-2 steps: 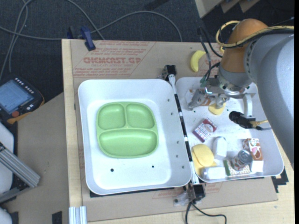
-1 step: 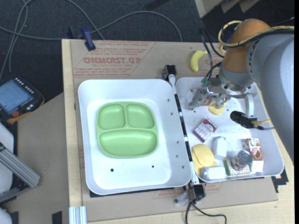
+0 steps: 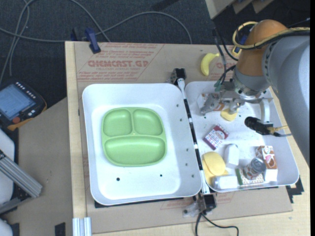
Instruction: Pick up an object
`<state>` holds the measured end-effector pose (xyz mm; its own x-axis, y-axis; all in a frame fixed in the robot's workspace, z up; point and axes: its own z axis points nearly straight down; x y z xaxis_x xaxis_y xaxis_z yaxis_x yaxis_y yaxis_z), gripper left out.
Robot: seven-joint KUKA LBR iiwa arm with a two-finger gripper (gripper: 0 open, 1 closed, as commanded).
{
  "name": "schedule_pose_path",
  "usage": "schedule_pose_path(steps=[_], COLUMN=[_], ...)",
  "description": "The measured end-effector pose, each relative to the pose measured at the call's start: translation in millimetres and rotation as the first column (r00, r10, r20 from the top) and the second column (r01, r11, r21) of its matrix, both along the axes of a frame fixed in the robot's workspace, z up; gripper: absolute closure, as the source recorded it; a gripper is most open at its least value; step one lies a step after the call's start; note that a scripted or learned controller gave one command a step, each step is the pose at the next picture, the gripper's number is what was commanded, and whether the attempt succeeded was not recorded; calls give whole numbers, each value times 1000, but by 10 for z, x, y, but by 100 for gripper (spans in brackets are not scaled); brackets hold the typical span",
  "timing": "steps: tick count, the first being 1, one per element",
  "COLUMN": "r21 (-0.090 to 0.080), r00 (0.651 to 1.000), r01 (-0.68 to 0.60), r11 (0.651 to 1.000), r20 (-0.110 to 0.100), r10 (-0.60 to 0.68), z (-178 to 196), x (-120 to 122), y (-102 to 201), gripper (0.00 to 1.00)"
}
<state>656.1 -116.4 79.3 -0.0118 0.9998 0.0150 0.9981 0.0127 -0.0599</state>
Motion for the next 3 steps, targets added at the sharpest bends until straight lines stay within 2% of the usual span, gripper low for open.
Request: schedule_pose_path(steps=[2, 3], r21=[0, 0], r00=[1000, 1000], r01=[0, 2], r11=[1000, 1000], r20=[2, 5], r10=[0, -2], z=[-1, -3], x=[2, 5], y=[-152, -463], gripper=[0, 0])
